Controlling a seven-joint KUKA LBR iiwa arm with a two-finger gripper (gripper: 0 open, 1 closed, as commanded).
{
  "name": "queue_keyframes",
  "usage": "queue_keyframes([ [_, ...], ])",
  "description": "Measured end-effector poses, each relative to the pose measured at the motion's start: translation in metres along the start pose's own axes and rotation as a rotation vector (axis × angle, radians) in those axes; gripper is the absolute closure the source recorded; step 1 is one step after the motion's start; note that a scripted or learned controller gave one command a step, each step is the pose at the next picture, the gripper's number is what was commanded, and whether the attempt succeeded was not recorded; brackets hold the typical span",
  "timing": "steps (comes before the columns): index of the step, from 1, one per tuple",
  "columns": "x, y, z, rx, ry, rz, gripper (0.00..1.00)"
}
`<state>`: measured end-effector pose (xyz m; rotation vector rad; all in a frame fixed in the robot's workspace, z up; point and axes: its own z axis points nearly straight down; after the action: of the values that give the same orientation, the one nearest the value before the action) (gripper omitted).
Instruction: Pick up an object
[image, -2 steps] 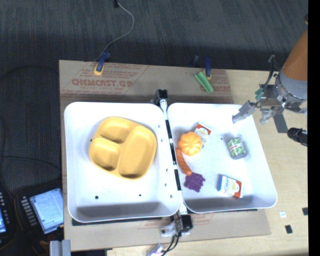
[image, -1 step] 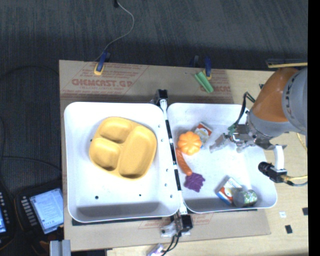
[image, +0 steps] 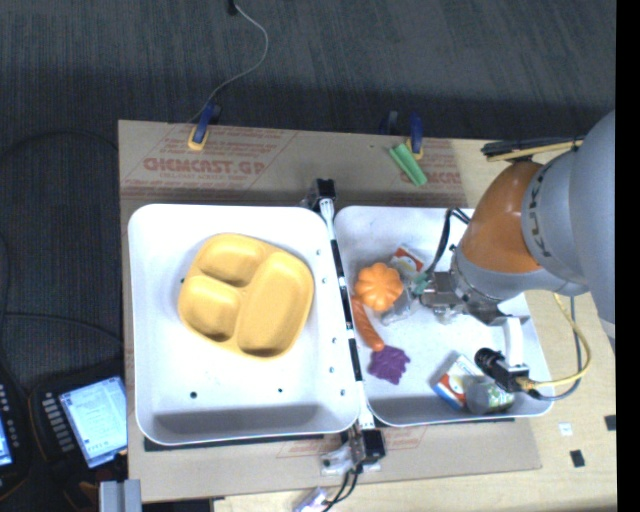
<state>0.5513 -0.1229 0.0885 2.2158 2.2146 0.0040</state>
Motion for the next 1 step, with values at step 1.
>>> queue_keyframes([
  [1, 0.0155, -0.0211, -0.0008, -0.007, -0.002, 0.001, 0.0],
])
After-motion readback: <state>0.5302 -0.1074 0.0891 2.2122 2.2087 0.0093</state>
